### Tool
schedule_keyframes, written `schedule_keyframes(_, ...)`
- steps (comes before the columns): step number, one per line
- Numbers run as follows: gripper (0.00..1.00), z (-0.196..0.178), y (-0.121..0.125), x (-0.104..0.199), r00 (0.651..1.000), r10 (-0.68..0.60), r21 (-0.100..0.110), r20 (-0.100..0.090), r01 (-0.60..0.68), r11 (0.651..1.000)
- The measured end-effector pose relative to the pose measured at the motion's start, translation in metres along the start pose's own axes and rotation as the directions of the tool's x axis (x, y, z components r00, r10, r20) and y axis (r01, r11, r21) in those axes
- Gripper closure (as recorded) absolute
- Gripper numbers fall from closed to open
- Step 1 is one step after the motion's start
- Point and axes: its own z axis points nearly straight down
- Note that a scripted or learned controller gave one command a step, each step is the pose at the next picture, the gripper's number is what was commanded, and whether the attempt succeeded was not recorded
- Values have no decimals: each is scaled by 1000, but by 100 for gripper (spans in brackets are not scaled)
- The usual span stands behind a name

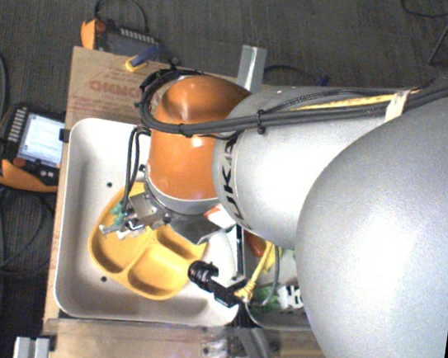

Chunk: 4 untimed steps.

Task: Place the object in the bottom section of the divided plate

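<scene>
A yellow divided plate lies in the left white bin, toward its front. My gripper hangs low over the plate's upper left section, below the orange band of the wrist. A small green bit shows at the gripper's left side; whether it is a held object I cannot tell. The wrist hides the plate's back rim and whatever lies under it.
The big grey arm covers most of the right bin, where green, yellow and orange items peek out. A black cable plug hangs over the plate's right edge. A cardboard sheet lies behind the bin, and a pendant sits on the floor at left.
</scene>
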Motion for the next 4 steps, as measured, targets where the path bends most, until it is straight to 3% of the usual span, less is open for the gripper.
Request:
schedule_keyframes(1,100,28,-61,-104,1000,-31,0,0,31,1000)
schedule_keyframes(2,100,56,31,-90,987,-158,0,0,158,987)
schedule_keyframes(3,100,23,89,-59,890,-455,-3,4,455,890)
schedule_keyframes(4,100,71,11,4,940,-341,1,-1,341,940)
